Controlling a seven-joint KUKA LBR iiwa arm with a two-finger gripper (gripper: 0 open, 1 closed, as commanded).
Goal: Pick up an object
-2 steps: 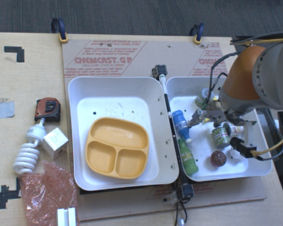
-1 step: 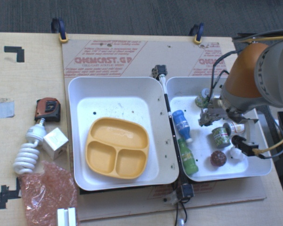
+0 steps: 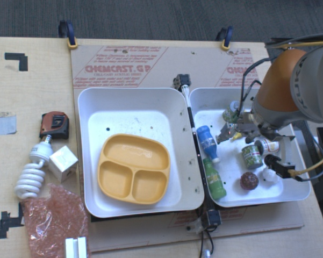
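Even, bright overhead light; soft shadows gather under the bin rims. Mild glare whitens the right bin (image 3: 290,195). Focus is slightly soft, with fine detail grainy throughout.

The robot's thick, rounded grey metal arm (image 3: 311,85) carries a broad glossy orange band (image 3: 277,87) that bulges out as a smooth dome toward the right-hand white plastic bin (image 3: 215,98). Thin black cables (image 3: 250,71) loop from the grey body around the orange band, and another black cable with a yellowish length (image 3: 303,171) curves near that bin's far right edge. Below the band sits a darker cluster of grey and black wrist hardware (image 3: 258,129), its details too small to make out.
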